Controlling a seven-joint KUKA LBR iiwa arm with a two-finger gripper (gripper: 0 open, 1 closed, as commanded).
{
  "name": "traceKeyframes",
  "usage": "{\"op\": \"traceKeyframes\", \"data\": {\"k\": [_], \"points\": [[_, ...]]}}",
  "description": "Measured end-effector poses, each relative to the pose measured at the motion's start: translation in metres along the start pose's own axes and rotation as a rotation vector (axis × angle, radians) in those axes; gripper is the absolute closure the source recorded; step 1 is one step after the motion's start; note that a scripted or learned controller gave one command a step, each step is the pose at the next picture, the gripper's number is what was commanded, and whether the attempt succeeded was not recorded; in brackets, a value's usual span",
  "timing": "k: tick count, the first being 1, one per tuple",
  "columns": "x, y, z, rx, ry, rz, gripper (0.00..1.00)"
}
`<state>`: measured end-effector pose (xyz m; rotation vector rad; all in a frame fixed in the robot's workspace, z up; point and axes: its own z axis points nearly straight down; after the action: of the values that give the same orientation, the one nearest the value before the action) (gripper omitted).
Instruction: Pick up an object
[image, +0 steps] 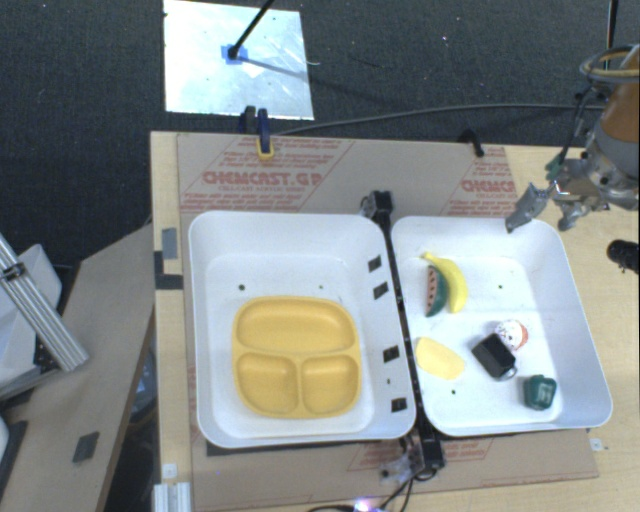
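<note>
Pincer (550, 207) at upper right, over the right bin's (575, 300) far corner, fingers spread, nothing between them.
Candidates sit loose in the right bin, apart enough for single grasps: banana (447, 281), yellow disc (439, 358), black block (494, 356), green piece (539, 392). Left bin (215, 300) holds a tray (296, 355).
</note>
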<state>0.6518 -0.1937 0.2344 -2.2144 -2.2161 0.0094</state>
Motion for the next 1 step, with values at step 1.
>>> {"op": "traceKeyframes", "data": {"k": [1], "points": [[0.0008,0.0024,-0.0086,-0.013,-0.003,-0.003,0.00]]}}
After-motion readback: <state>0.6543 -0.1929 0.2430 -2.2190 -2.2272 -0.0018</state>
